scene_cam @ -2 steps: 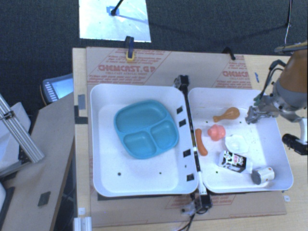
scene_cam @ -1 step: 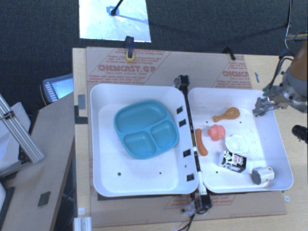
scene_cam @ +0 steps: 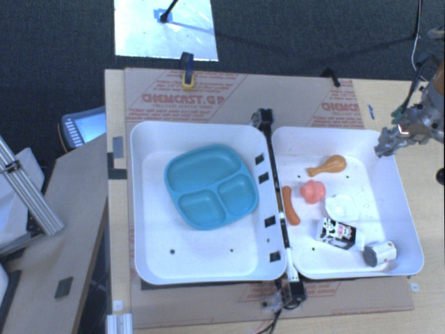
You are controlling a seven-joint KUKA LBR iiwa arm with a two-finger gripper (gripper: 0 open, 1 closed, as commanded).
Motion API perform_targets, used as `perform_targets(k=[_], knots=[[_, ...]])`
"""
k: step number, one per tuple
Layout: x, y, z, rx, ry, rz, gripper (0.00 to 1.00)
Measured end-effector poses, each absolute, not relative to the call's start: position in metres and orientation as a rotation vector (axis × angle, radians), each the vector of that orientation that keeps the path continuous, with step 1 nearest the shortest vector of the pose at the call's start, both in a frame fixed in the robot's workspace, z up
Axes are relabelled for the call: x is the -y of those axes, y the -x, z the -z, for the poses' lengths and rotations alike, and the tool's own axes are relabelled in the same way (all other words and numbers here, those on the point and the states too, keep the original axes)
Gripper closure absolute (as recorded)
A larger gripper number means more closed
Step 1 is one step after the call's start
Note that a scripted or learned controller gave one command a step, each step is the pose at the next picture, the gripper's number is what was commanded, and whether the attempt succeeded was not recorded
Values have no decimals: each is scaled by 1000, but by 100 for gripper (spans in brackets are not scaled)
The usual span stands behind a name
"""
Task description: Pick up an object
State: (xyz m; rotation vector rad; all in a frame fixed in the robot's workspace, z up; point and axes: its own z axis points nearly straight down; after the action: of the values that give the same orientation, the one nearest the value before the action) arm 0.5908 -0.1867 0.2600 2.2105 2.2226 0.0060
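Several small objects are seen lying in the right bin [scene_cam: 400,207], any of which could be picked up: an orange drumstick-shaped toy [scene_cam: 328,165] near the far side, a pink lump [scene_cam: 313,191] just below it, an orange sausage-shaped piece [scene_cam: 290,206] along the left wall, a white round object [scene_cam: 338,207] near the middle, a small black-and-white carton [scene_cam: 338,233] toward the near side, and a grey-and-white cylinder [scene_cam: 379,252] in the near right corner. All of them rest on the bin floor, apart from one another or nearly touching. The gripper [scene_cam: 391,139] is seen at the right, above the far right corner of this bin, well apart from the objects, with nothing shown between its fingers; whether it is spread or pressed together cannot be told. In the left bin [scene_cam: 149,256] a blue divided plate [scene_cam: 211,185] is laid flat, slightly turned. Both bins are set side by side on a desk [scene_cam: 229,92] covered with printed cardboard.
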Motion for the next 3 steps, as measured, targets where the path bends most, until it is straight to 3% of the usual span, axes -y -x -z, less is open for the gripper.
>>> perform_targets(k=[1, 2, 3], knots=[[129, -589, -251, -2231, -2211, -3, 100], [74, -569, -247, -2233, -2211, -3, 100], [18, -562, -253, -2232, -2210, -4, 100]])
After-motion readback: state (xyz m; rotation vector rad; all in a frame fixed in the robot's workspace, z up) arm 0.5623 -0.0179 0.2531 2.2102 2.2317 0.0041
